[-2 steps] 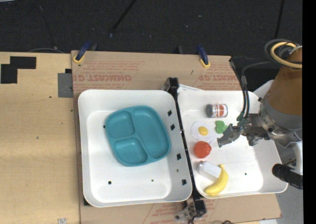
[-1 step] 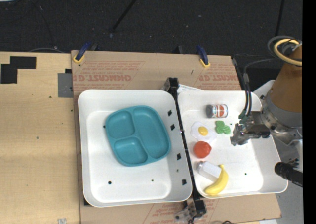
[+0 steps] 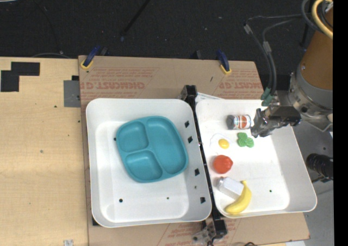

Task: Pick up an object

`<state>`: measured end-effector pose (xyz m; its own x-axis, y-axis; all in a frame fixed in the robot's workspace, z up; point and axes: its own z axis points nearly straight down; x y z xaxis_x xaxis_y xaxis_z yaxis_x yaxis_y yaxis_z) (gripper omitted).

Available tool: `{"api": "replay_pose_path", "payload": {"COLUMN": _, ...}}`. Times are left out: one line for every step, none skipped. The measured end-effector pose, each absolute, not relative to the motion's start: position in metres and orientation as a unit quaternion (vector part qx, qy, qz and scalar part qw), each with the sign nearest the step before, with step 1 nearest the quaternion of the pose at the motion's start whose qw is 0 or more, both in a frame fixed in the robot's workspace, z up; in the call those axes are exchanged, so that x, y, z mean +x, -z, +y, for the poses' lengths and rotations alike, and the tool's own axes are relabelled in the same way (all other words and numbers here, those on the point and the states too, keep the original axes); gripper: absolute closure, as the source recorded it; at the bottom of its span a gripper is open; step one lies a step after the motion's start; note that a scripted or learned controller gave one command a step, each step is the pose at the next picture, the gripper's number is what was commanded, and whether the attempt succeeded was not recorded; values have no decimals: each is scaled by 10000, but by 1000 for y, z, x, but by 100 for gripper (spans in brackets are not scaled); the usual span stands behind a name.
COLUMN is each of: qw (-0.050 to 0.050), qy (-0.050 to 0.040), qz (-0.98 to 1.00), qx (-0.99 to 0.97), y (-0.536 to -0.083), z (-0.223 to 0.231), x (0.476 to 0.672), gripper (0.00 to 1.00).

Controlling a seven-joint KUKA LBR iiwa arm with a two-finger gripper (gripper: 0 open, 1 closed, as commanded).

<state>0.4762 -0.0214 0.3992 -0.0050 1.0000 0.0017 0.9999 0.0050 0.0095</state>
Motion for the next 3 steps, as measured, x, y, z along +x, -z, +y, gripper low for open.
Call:
{"api": "replay_pose_path", "payload": {"qw": 15, "qy": -26, "qz": 7084, "qx": 7058, "y": -472, "z": 26, "x": 476, "gripper": 100}}
{"api": "replay_pose_path", "payload": {"qw": -1, "qy": 4, "qz": 7076, "qx": 7066, "y": -469, "z": 24, "x": 476, "gripper": 0}}
{"api": "replay_pose_path", "payload": {"qw": -27, "qy": 42, "qz": 7076, "qx": 7066, "y": -359, "z": 44, "x": 501, "gripper": 0}}
